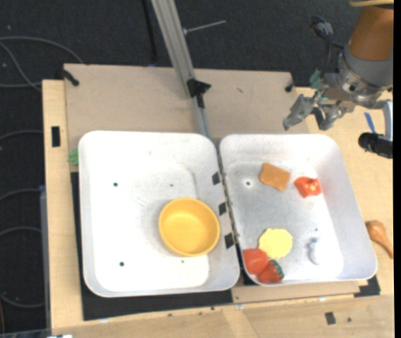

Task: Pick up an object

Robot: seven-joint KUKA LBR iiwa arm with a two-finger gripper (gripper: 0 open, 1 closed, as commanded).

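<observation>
My gripper point(311, 115) hangs above the far rim of the right bin point(327, 146), its two fingers spread apart with nothing between them. Inside that bin lie an orange-brown block point(275, 176), a small red piece point(308, 186), a yellow disc point(276, 242), a red strawberry-like toy point(262, 266) at the near left corner, and a small grey object point(313, 250). A yellow bowl point(188, 226) sits in the left bin point(115, 167), near its right side.
A slanted aluminium pole point(177, 44) rises behind the bins, ending at the seam between them. A wooden object point(379, 234) lies on the bench right of the right bin. Cables run over the dark floor at the left.
</observation>
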